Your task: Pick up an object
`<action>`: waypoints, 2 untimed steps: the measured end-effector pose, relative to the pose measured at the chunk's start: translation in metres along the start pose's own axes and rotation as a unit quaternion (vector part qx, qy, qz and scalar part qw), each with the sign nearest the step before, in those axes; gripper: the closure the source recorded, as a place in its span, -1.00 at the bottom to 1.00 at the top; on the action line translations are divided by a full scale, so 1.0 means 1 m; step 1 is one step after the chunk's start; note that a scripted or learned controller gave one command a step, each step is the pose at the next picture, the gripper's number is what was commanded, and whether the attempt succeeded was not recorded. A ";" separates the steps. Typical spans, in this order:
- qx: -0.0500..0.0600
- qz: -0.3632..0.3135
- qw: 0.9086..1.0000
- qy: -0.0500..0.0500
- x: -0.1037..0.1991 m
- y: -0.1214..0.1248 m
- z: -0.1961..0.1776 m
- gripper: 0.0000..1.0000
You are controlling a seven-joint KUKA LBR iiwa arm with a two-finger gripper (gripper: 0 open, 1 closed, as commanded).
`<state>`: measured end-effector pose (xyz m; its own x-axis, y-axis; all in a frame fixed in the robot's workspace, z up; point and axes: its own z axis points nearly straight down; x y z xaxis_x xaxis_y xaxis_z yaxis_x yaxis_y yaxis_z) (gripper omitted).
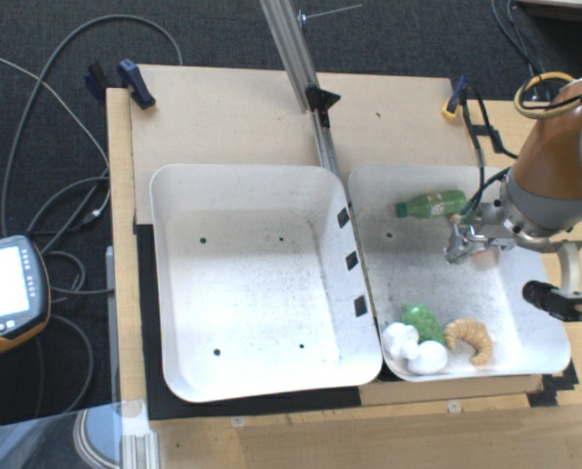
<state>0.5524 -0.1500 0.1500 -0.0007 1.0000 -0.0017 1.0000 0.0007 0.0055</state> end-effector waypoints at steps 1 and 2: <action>0.000 0.000 1.000 0.000 -0.002 0.001 -0.044 1.00; -0.001 -0.001 1.000 0.000 -0.002 0.003 -0.093 1.00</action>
<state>0.5545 -0.1521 0.2433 -0.0019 1.0000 -0.0019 1.0000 0.0019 0.0073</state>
